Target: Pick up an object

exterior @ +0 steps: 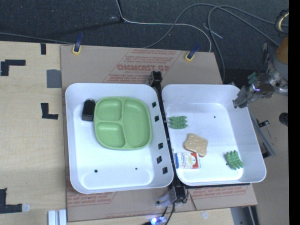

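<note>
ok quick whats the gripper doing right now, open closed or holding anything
Gripper: over the right bin's far right corner, with nothing visible between the fingers; too small and dark to tell whether it is open or closed.

You're looking at a robotics lab: taped worktop [28, 125], clamped cardboard sheet [140, 64], loose cables [187, 18], two white bins [75, 125].

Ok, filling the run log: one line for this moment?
phase: approach | pincer: over right bin's far right rim, nothing seen held | nearest item: green piece
</note>
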{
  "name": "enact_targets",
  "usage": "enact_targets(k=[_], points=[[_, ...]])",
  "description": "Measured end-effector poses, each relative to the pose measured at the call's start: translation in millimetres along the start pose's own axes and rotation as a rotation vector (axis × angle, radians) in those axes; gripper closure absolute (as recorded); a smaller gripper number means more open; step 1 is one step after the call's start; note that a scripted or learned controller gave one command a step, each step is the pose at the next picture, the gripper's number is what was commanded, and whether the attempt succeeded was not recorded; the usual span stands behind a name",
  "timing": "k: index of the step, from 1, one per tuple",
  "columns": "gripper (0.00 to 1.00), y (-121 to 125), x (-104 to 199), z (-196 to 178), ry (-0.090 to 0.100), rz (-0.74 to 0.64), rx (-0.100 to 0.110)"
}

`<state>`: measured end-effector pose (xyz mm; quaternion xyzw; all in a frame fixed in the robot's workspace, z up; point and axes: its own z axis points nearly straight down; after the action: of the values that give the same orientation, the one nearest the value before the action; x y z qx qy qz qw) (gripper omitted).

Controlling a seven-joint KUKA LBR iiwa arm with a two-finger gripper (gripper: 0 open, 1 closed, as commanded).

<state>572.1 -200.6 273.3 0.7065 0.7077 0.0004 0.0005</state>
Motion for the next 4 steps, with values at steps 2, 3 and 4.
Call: enact_targets(k=[2, 3, 4], points=[[1.00, -10.2, 95.4, 5.4, 0.000, -0.002, 0.003], [1.00, -4.3, 153.3, 15.6, 0.001, -0.005, 0.003], [1.00, -7.3, 203.4, 36.6, 0.000, -0.003, 0.005]])
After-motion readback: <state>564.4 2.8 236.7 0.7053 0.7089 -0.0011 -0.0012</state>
